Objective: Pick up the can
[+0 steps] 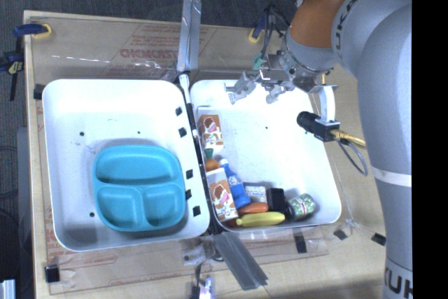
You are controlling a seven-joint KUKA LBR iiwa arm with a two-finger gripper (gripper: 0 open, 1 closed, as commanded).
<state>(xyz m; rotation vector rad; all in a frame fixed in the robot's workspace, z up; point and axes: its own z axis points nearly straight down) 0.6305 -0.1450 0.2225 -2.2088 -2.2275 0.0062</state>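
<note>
Here, two white bins (pixel 112 91) are set on a bench (pixel 105 45) above dark flooring; the can (pixel 302 206) lies in the right bin's near corner, the gripper (pixel 256 89) raised with fingers spread, empty.

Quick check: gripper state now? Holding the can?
Gripper: open, holding nothing, at the right bin's far edge. The can lies in that bin's near right corner.
</note>
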